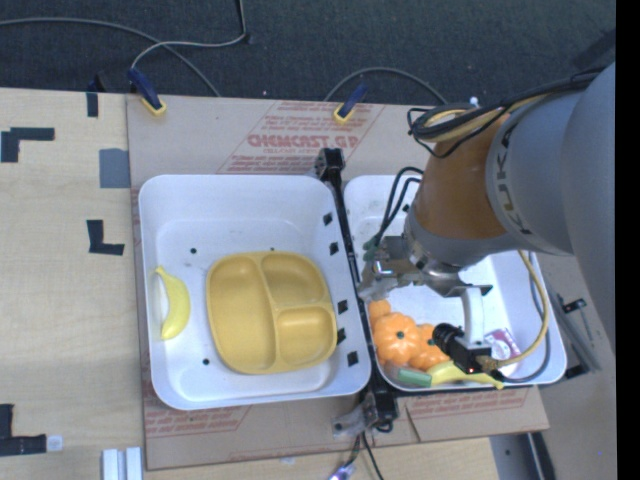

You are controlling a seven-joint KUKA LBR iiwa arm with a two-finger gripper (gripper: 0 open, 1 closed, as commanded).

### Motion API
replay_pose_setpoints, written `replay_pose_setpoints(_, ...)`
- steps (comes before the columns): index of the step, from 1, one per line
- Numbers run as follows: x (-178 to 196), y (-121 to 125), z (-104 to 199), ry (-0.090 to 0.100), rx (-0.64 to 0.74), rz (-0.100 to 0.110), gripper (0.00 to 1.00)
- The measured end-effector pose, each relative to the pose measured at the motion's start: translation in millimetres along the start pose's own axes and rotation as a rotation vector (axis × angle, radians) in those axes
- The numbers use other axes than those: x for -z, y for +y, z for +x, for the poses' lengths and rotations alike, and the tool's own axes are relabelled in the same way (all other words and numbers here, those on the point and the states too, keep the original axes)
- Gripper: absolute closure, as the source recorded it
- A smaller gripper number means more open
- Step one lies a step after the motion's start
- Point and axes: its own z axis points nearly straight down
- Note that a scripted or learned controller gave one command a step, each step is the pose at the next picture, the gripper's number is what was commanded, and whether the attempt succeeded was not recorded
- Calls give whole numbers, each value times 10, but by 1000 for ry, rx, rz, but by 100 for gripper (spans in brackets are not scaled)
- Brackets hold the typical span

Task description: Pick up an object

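Two white bins sit side by side on my desk, sharing a dark divider. My arm covers much of the right bin, and my claw sits low near its left wall; wide or narrow, I cannot tell. Just below it an orange pumpkin toy crowds the near left corner beside a green-yellow piece. Left bin: yellow divided plate centre, banana by the left wall, open room behind.

divided plate mid left bin, banana at its left wall, pumpkin in right bin near front-left corner
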Motion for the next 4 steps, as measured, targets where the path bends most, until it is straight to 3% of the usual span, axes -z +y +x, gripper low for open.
replay_pose_setpoints(1,704,-131,-547,-2,-3,-4,100)
replay_pose_setpoints(2,563,-105,-81,0,0,-2,100)
replay_pose_setpoints(3,376,-16,591,-1,0,-1,100)
replay_pose_setpoints(4,377,-16,588,-1,0,-1,0)
